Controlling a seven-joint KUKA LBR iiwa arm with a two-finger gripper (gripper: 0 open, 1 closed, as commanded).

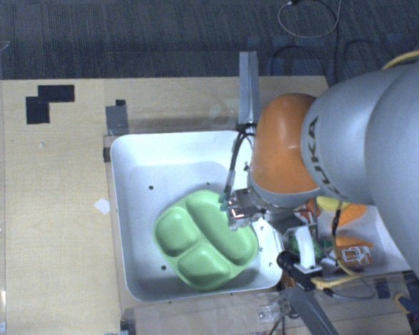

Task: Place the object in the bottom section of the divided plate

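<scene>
Bench [57, 245] of pale wood, white bin [135, 175] holding green divided plate [204, 239], dark carpet [150, 31] behind, pincer [235, 213] state unclear.

Robotics lab; KUKA arm [358, 138] over a white bin [135, 175]

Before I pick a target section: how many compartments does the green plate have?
3. One at the plate's left, one at the bottom, and a long one on the right, partly under the hand. The arm may hide more.
</scene>
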